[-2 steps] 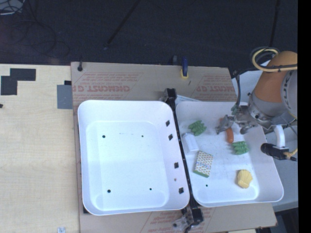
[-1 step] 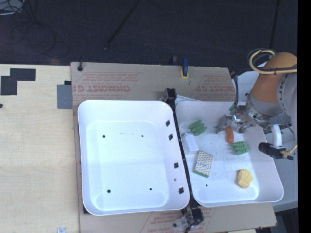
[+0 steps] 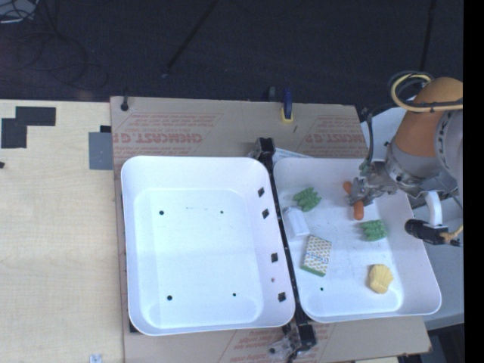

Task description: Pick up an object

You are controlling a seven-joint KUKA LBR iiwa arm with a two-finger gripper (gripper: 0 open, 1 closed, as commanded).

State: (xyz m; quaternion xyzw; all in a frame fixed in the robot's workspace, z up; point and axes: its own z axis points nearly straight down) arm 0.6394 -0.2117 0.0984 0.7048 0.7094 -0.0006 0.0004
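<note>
My gripper (image 3: 364, 193) hangs low over the back right part of the right bin (image 3: 412, 305). An orange, carrot-like object (image 3: 358, 211) lies directly under it, with a second orange bit showing at the gripper's left side. The gripper's body hides where they meet. A green leafy toy (image 3: 373, 230) lies just in front of the gripper. Another green toy (image 3: 307, 198) sits to its left. A yellow object (image 3: 380, 278) rests near the bin's front right corner.
A patterned flat block (image 3: 317, 254) and a small clear white item (image 3: 296, 222) lie near the right bin's left wall. The left bin (image 3: 134, 203) stands alongside, with a black clip strip (image 3: 274, 225) between the bins. The arm's orange band (image 3: 417, 131) rises at the right.
</note>
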